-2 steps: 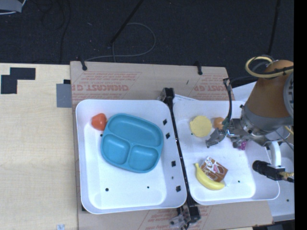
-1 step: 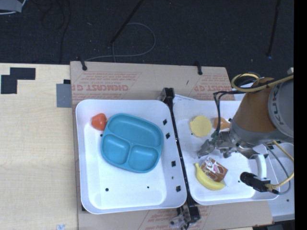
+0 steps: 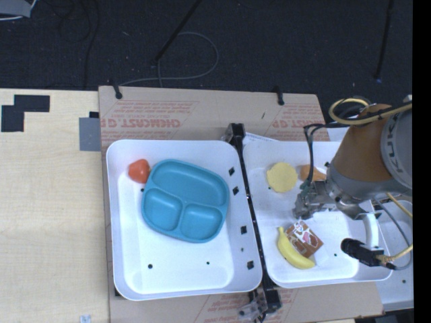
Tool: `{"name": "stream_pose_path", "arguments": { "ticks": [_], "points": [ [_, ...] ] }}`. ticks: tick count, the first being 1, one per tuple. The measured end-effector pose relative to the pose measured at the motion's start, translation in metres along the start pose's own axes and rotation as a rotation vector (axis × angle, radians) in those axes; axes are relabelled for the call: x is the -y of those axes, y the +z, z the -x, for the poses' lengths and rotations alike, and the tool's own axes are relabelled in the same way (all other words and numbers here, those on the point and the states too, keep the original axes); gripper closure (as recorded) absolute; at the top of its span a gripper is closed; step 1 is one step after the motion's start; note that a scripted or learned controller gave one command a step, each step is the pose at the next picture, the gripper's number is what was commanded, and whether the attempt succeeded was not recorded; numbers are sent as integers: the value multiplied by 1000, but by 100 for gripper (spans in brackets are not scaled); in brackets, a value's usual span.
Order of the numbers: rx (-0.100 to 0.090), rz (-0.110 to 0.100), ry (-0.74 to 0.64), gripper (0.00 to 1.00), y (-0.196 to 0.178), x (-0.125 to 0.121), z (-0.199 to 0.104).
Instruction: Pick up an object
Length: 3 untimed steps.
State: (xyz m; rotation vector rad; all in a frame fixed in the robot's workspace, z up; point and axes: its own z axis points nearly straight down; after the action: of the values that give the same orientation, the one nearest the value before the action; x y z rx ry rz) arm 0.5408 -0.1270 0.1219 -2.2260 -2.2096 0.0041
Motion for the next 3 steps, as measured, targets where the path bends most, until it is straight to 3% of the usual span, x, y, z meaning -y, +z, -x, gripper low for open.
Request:
{"name": "stream_pose_path", "arguments": {
  "ticks": [2,3],
  "points": [
    [2,7,-8,100,-100,-6,-6],
    [-1,3,-12,100,-95,-22,-66]
  ]
}}
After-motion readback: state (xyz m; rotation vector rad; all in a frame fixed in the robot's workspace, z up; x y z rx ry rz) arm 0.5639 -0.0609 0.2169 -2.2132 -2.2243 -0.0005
